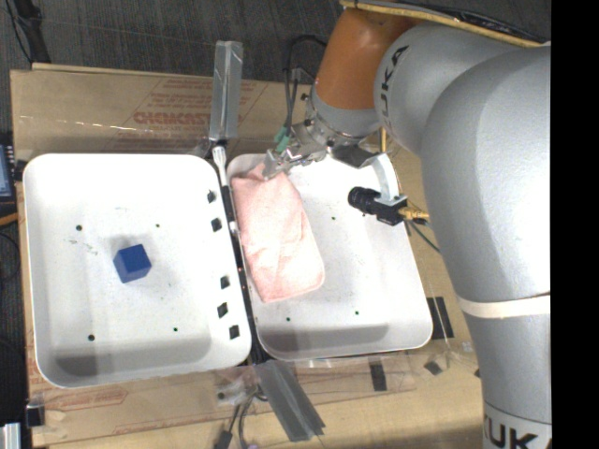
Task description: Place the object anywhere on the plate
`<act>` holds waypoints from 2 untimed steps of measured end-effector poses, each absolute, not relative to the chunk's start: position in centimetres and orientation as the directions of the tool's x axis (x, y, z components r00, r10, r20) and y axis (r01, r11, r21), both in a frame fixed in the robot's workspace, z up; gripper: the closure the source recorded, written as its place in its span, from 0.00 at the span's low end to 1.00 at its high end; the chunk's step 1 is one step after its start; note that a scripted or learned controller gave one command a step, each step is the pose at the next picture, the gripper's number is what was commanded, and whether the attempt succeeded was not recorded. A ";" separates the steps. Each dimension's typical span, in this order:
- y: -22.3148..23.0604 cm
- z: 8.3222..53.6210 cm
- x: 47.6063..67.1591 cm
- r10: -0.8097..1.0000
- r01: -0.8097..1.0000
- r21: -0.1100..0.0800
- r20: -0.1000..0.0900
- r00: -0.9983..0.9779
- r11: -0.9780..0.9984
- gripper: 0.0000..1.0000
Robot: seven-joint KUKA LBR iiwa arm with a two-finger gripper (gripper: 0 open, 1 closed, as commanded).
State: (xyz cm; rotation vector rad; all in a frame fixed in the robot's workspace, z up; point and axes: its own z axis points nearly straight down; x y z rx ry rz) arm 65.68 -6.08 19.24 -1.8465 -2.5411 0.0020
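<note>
Item 1, gripper [284, 160]: at the far end of the right bin [374, 321], directly over the top edge of the pink cloth [275, 237]; how far the jaws are parted, and whether they hold any fabric, cannot be told from this angle. Item 2, pink cloth: folded, oblong, lying in the right bin along its left wall, long axis running from the gripper toward the bin's near side. Item 3, arm [487, 176]: grey casing, orange band [354, 59] above the wrist, rising to the right of the right bin; letters "KU" legible on the casing at the lower right, "K" partly legible beside the orange band. Item 4, black cylindrical fitting [372, 202] with brass tip, over the right bin, just right of the cloth. Item 5, left bin [56, 185]: white, touching the right bin's left side. Item 6, blue cube [132, 262]: 1 piece, in the left bin, well apart from the cloth. Item 7, cardboard sheet [140, 110]: under both bins, faint red printing, not legible.
</note>
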 end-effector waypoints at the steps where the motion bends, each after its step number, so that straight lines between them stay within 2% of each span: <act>1: -6.0 23.2 65.7 0.950 0.950 -0.002 0.000 -0.314 0.314 1.00; 2: -2.0 24.1 63.2 0.749 0.749 -0.003 0.001 -0.662 0.662 1.00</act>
